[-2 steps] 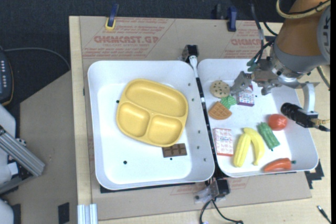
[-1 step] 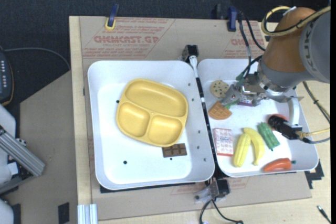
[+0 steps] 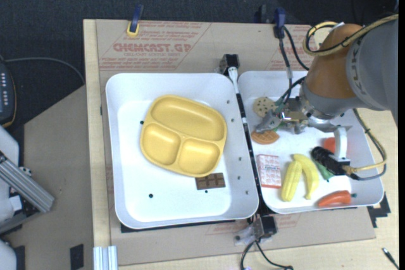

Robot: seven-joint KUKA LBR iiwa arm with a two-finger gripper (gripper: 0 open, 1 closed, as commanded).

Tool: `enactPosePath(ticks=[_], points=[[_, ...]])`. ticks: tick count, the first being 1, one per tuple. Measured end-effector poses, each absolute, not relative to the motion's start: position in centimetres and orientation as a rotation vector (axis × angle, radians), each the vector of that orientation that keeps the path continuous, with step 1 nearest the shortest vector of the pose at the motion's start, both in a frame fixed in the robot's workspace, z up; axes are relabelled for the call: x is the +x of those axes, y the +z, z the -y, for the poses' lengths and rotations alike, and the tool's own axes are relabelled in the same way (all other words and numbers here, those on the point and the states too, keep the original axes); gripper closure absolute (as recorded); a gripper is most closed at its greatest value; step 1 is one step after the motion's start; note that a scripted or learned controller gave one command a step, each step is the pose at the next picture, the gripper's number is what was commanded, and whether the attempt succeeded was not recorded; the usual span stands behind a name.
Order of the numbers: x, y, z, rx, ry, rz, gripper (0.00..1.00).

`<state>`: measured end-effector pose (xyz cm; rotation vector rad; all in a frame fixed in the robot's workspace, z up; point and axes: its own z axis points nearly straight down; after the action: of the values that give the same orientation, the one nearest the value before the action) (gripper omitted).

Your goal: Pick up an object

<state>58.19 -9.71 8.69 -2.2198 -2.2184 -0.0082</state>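
glossy plastic yellow tray (image 3: 183, 135), smooth white bins (image 3: 126, 155)

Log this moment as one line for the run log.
task: pick up object | gripper: low in right bin, above cookie | grasp: unconfirmed | left bin: yellow tray, chocolate bar

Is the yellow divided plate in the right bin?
No, the yellow divided plate lies in the left bin.

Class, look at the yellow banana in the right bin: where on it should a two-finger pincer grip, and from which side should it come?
Grip the banana at its middle, coming straight down from above. It lies flat, and corn lies close on its left, so the fingers should close across its narrow width.
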Motion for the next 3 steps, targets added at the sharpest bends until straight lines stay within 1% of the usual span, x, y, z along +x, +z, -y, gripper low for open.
enactPosePath(ticks=[1,2,3], points=[[58.5,10.3,9.7,-2.226,-0.02,2.227,1.0],[58.7,16.7,9.7,-2.224,-0.005,2.226,1.0],[58.8,22.1,9.7,-2.224,-0.006,2.227,1.0]])
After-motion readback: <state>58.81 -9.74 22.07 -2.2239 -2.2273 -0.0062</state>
